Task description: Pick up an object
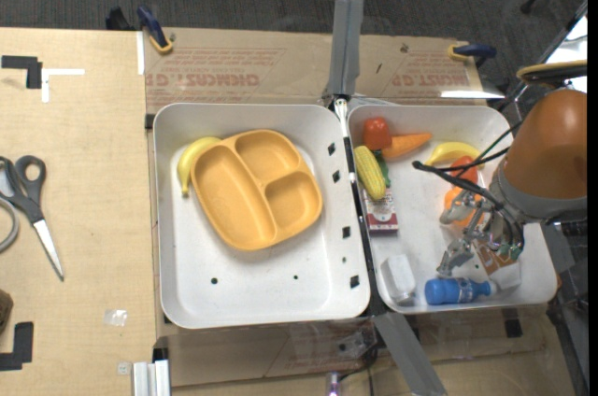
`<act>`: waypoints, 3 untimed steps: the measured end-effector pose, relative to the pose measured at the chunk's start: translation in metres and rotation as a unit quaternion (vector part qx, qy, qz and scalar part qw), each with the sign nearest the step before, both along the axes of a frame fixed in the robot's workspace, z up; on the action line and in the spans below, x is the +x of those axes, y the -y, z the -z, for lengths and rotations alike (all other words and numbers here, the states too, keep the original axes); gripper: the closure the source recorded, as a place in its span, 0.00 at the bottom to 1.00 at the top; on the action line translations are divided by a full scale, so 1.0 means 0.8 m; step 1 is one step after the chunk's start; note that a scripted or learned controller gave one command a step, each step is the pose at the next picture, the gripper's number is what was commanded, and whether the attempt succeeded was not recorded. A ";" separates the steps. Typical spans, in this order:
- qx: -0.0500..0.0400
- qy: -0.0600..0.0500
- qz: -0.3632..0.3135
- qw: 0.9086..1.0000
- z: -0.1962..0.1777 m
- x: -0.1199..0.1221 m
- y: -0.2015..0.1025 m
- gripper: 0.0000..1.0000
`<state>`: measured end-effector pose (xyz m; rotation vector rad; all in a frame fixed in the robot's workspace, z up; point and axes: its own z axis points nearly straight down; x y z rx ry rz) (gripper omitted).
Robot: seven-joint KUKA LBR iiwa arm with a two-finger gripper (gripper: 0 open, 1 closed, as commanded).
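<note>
My gripper (458,240) hangs low in the right bin (420,189), near its front right part, under the orange wrist band. Its fingers (452,259) point down and left, just above a blue bottle (458,291) lying along the front wall. An orange item (464,170) sits partly hidden behind the gripper's cables. Further back lie a yellow banana (452,150), a carrot (407,145), a red tomato (377,133) and a corn cob (370,172). A small red-and-white box (381,217) and a white item (398,277) lie at the bin's left side.
The left bin (252,282) holds a yellow divided plate (257,189) with a banana (193,158) tucked behind its left rim. Scissors (33,207) lie on the bench at far left. A metal divider (344,49) stands between the bins at the back.
</note>
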<state>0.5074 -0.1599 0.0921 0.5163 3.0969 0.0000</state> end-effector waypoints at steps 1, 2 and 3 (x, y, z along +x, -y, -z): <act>0.000 0.001 0.065 0.998 -0.001 0.071 0.005 0.00; 0.000 0.002 0.150 0.989 -0.002 0.119 -0.003 0.00; 0.000 -0.001 0.190 0.982 0.000 0.044 -0.022 0.00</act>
